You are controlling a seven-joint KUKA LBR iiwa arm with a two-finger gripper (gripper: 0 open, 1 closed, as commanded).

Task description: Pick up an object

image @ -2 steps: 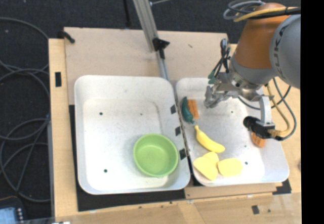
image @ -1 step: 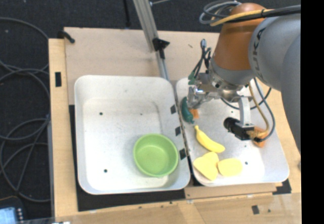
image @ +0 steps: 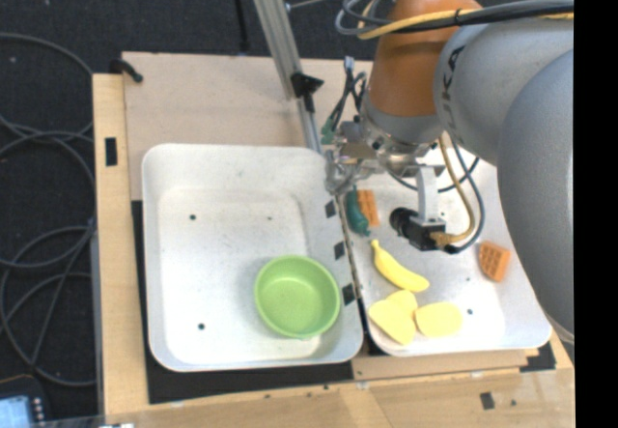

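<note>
My gripper (image: 340, 175) hangs below the orange wrist band, over the wall between the two bins near their far side. Just below it, in the right bin (image: 512, 320), lies a small orange and teal object (image: 364, 210). Nothing shows in the gripper's hold. A yellow banana (image: 398, 269) lies further toward the front. Two flat yellow pieces (image: 393, 318) (image: 438, 320) rest near the front edge. A small orange block (image: 493, 262) sits at the right. In the left bin (image: 193, 223) a green bowl (image: 297, 296) stands upright at the front right corner.
A black part on a cable (image: 415, 228) hangs from the arm over the right bin's middle. A slanted metal rail (image: 275, 25) rises behind the bins. The grey arm (image: 521, 98) covers the right bin's far right part.
</note>
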